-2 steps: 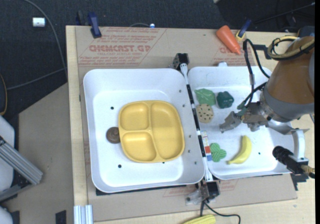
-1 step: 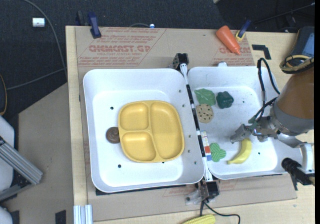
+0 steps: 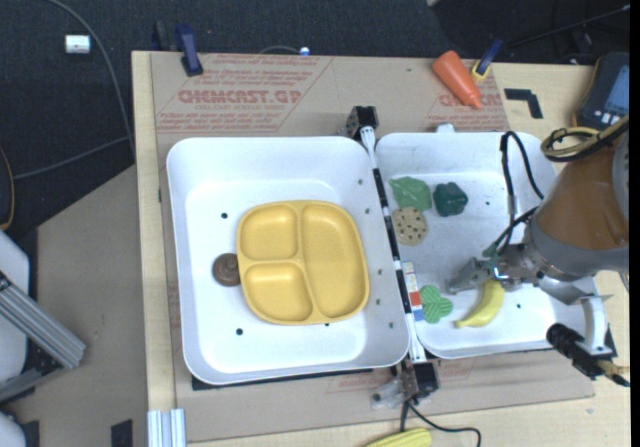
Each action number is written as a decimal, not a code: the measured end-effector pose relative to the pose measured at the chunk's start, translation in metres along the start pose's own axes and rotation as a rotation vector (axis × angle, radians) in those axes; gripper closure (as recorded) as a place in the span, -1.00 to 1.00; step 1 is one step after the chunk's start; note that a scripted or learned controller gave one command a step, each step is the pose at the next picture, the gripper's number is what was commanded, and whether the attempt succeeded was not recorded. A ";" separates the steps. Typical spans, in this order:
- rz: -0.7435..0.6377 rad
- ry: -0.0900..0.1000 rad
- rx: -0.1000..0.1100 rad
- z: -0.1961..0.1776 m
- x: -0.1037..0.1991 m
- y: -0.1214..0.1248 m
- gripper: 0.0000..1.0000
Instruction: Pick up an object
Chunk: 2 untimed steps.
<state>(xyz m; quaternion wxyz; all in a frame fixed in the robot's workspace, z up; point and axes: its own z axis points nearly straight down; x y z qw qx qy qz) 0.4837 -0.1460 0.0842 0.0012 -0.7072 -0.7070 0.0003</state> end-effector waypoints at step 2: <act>-0.003 0.000 -0.004 -0.101 0.087 0.020 1.00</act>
